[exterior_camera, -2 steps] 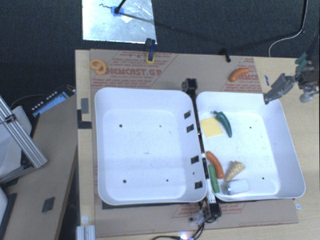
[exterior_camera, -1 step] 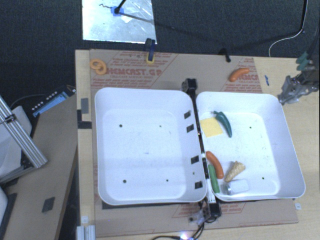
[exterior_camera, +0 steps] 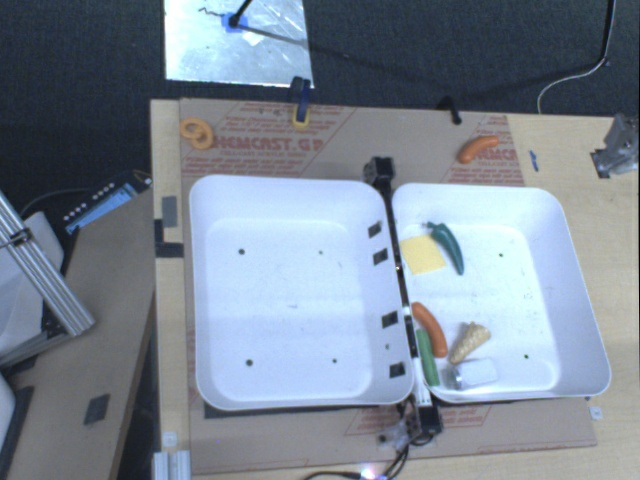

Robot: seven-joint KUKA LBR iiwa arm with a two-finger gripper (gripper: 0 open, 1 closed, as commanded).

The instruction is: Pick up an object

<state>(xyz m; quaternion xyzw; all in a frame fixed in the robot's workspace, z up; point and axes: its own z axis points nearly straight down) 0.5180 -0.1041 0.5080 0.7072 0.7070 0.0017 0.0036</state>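
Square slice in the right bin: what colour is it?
Pale yellow square slice, like a cheese slice, seen in the camera view.

From my remote station, the robot's body that I can see is the gripper [exterior_camera: 617,148] at the right edge of the frame, a little above mid-height. It is a small blocky unit in light grey metal with darker grey patches, and its angular, stepped outline is cut off by the frame edge. At this size I cannot make out screws, markings or joints on it. A thin cable [exterior_camera: 606,28], dark along its upper run and pale where it loops lower down, descends in the upper right of the frame; I cannot tell whether it belongs to the arm.
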